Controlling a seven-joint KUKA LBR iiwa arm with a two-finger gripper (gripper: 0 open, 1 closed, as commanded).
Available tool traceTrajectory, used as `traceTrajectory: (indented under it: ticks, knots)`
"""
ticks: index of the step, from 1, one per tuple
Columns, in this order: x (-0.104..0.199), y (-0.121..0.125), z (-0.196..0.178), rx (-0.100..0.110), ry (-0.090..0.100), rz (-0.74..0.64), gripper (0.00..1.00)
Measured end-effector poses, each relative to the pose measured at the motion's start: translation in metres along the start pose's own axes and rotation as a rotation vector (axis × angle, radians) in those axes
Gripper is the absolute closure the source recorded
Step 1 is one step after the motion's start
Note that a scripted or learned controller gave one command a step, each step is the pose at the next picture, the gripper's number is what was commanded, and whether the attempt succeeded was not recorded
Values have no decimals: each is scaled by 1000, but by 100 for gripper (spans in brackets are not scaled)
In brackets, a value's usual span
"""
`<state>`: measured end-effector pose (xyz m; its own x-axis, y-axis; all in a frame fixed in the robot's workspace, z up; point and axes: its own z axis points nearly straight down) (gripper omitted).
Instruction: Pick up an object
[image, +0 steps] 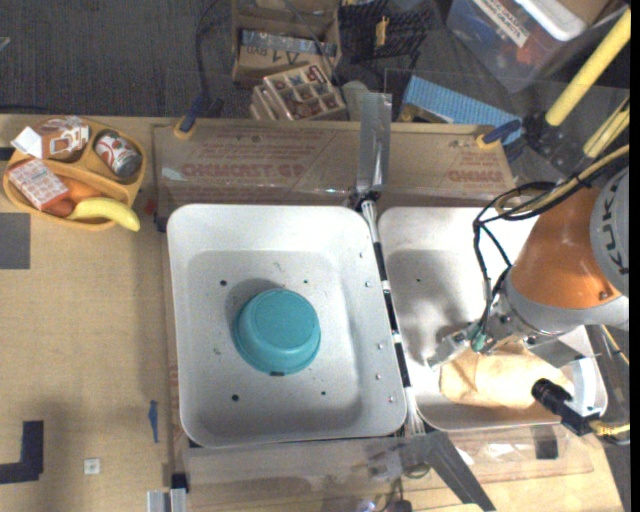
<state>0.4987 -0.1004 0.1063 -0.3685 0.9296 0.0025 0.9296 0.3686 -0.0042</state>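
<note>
arm over the right bin, nothing lifted yet

the gripper (462, 343) is low in the right bin (430, 255), at the edge of a tan object (492, 380) on the floor; how it is set, i cannot tell. a teal bowl (278, 330) lies in the left bin (200, 250). wooden bench (80, 350), fruit plate (20, 192) at its far left.

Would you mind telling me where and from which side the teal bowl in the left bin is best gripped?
The teal bowl seems to lie upside down in the left bin, its rounded base up. A gripper coming straight down would probably do best straddling the outer edge, one finger on each side, since the smooth dome offers no lip and bare floor surrounds it.
</note>
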Motion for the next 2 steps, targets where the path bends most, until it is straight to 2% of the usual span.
traceTrajectory:
  ticks: [1, 2]
  knots:
    - [-2, -1, -6, 1, 0, 7, 100]
    - [18, 114, -75, -2, -3, 228, 100]
